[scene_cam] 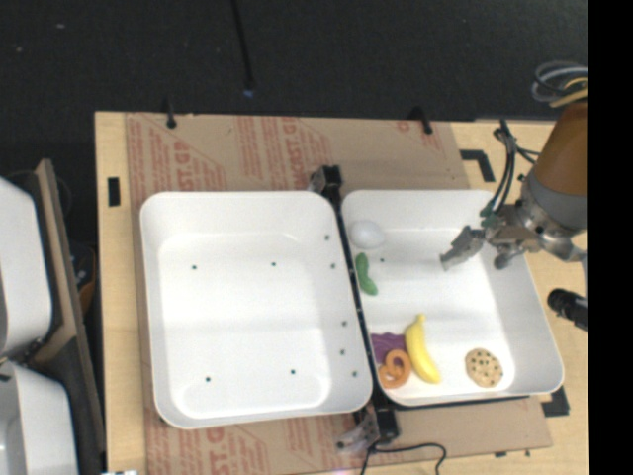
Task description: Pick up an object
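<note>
A left bin (178, 265) sits well to the left of the jaws, sharing a bench with a right bin (514, 315) where all the objects lie. Against the dividing wall, a white egg-shaped piece (368, 233) rests left of the jaws at about their level, with a green pod (366, 274) just below it. Farther down and left of the jaws, near the front wall, a purple item (386, 343) lies under an orange ring (396, 369), which touches a yellow banana (422, 349). A cookie (484, 366) lies almost directly below the jaws, apart from the rest. The gripper (480, 248) hangs over the bin's upper right area, its fingers apparently spread, with nothing between them.

No object has been picked up yet. The cookie or the egg-shaped piece looks the cleanest target, judging by the free space around each; the crowded ring and banana risk a fouled grasp. A good attempt would centre the jaws over one piece before descending and closing.
</note>
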Controlling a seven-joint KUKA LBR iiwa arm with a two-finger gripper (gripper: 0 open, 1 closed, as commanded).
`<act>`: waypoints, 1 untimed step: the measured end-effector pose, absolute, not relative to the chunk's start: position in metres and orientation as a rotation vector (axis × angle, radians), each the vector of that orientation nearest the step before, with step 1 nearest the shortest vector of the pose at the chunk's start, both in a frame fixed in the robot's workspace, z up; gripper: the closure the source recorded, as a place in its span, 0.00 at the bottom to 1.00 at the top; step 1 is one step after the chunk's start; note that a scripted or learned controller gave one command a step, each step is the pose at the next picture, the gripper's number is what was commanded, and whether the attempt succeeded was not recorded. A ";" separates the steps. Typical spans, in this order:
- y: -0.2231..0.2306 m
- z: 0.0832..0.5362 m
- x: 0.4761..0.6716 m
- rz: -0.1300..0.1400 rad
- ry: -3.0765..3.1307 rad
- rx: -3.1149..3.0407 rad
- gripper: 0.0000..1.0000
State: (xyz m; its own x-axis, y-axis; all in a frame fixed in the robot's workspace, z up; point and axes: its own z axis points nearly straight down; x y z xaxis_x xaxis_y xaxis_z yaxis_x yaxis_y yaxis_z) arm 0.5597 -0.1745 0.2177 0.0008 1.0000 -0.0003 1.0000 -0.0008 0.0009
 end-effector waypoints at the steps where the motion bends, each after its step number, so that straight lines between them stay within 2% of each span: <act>1: -0.176 0.176 0.559 -0.003 2.222 2.224 0.00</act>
